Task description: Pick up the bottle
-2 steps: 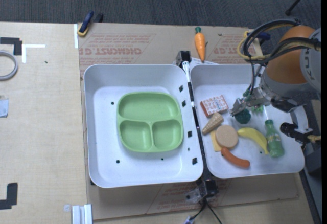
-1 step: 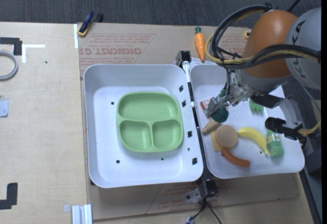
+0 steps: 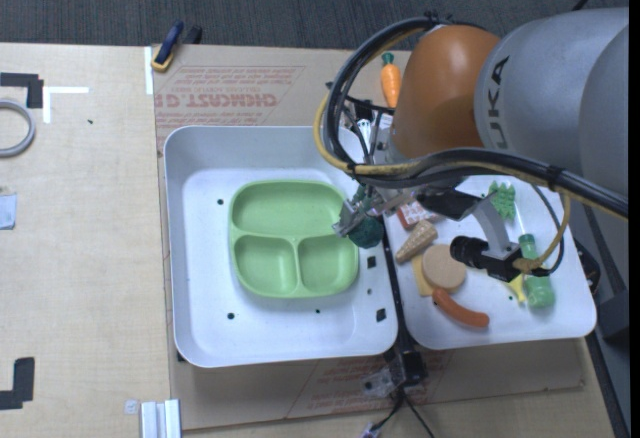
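Two white bins (image 3: 200,326) sit on the bench; the claw (image 3: 358,218) grips a dark green bottle (image 3: 367,231), hanging just under its fingertips.

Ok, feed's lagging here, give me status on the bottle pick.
Gripper low over green tray's right edge, finger state unclear. Dark green bottle right at its tip, grasp unconfirmed. Arm covers right bin.

Letters "UKA" in dark print, running vertically on the grey arm (image 3: 560,86) at two o'clock, the first letter cut off by the orange band (image 3: 445,91). Red mirrored print on the cardboard sheet (image 3: 235,91) at twelve o'clock, illegible.
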Controlling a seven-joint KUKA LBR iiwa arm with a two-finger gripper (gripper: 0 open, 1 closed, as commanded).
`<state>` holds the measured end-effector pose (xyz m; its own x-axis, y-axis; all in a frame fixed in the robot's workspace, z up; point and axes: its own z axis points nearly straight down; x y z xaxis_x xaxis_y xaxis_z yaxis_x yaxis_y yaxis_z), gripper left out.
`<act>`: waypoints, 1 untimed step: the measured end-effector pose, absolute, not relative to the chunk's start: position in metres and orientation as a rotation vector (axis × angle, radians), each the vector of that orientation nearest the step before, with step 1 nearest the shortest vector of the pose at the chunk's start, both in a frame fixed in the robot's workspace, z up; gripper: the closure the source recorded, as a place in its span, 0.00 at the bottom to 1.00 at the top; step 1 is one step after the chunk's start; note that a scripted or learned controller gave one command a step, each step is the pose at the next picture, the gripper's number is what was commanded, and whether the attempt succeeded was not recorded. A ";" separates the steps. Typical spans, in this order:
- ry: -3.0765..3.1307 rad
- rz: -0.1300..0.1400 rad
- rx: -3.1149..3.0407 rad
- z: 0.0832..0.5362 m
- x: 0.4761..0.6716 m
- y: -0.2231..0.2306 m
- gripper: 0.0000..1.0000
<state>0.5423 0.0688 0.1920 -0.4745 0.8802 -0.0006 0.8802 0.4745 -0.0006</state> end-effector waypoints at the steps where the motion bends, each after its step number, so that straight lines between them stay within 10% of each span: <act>1: 2.678 -0.003 1.645 0.197 0.499 0.117 1.00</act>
